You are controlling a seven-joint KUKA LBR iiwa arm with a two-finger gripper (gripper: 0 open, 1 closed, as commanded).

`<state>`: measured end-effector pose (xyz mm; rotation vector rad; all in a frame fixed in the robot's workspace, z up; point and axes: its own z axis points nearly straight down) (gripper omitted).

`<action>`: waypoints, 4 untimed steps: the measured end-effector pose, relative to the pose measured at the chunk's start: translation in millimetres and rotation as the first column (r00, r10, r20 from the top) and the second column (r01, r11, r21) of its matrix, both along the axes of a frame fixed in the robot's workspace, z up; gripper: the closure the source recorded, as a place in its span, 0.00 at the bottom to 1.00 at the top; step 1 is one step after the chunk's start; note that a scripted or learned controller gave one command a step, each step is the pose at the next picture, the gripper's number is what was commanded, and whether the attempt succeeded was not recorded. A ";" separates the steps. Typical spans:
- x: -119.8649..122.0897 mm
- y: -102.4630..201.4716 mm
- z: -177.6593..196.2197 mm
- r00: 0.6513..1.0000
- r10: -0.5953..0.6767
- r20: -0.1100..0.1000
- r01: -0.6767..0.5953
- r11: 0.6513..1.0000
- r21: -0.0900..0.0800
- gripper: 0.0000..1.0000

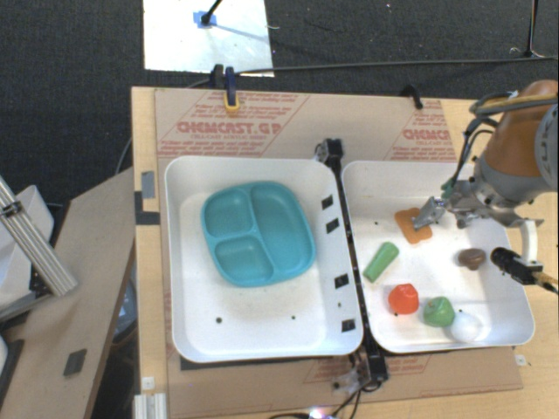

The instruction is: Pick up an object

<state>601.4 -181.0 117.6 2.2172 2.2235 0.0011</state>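
Note:
My gripper (pixel 445 216) hangs low over the back of the right bin (pixel 515 321), open, with nothing between its fingers. Its left fingertip (pixel 427 213) sits at the right edge of a flat orange piece (pixel 406 226). A small brown lump (pixel 472 257) lies just in front of the gripper. Nearer the front lie a green cylinder (pixel 381 261), a red-orange ball (pixel 403 298), a green pepper-like toy (pixel 438 311) and a white object (pixel 467 326).
The left bin (pixel 183 234) holds a teal divided plate (pixel 258 232). A black divider with clips (pixel 346 251) runs between the two bins. The arm's orange band (pixel 515 142) stands above the right bin's back right corner.

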 end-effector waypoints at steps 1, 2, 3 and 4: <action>0.6 -0.3 11.6 1.000 0.000 0.002 0.000 1.000 -0.001 1.00; 1.7 -4.7 73.4 1.000 0.001 0.002 -0.001 1.000 -0.001 1.00; 0.2 -1.5 135.7 1.000 0.002 0.003 -0.002 1.000 -0.001 1.00; 1.1 -1.6 150.8 1.000 0.003 0.002 -0.003 1.000 0.000 1.00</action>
